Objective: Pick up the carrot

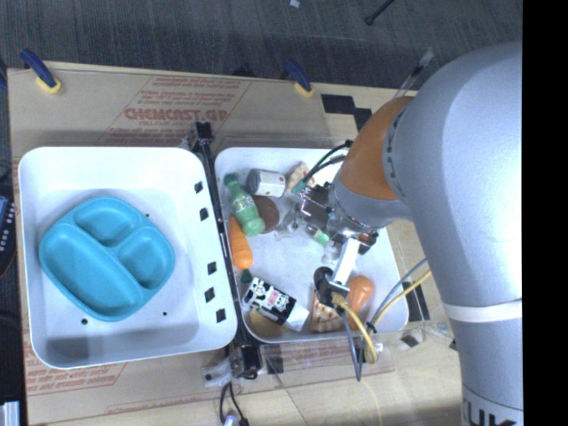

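**Claw and right bin, seen from above.** The claw (307, 209) hangs over the middle of the right bin (286, 263), at the end of the grey arm (461, 176) that enters from 3 o'clock. Whether it is apart or together cannot be told, and nothing is seen clamped in it.

- At 9 o'clock, close by, is a brown round object (265, 209), with a green bottle (241, 206) just beyond it.
- At 10 o'clock a grey can (266, 182) lies near the bin's far edge.
- At 8 o'clock the carrot (240, 246) lies lengthwise just beside the bin's left wall, its upper end near the bottle.
- Bare white floor separates the carrot from the claw, running from 6 to 7 o'clock.
- Further toward 6 o'clock, a black-and-white box (270, 300) crowds the near edge.
- At 5 o'clock sits an orange rounded item (361, 289).

The left bin (106, 163), at 9 o'clock, holds a blue divided plate (105, 256). Both bins rest on a cardboard-covered worktop (177, 105).
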Robot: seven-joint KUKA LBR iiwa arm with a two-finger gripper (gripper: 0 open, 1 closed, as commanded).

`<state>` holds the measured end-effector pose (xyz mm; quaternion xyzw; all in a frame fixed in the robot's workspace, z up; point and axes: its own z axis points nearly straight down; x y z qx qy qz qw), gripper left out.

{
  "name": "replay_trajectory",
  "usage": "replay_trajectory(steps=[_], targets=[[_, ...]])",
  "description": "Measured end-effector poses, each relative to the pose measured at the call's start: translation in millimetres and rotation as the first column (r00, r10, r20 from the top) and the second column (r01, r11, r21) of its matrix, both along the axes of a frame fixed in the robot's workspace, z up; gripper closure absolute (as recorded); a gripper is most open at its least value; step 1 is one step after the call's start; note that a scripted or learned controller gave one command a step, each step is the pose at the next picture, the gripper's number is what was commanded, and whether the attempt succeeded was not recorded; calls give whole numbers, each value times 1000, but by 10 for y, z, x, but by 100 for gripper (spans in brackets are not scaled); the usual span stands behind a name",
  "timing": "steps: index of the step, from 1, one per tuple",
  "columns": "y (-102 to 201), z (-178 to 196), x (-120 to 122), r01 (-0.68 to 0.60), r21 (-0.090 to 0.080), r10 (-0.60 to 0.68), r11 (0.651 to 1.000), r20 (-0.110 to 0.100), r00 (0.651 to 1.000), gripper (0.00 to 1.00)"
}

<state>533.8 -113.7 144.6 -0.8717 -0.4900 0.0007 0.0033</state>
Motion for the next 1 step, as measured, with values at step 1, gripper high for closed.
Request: replay_trajectory(steps=[1], targets=[[208, -540, -333, 187, -2, -187, 982, -7, 982, 0]])
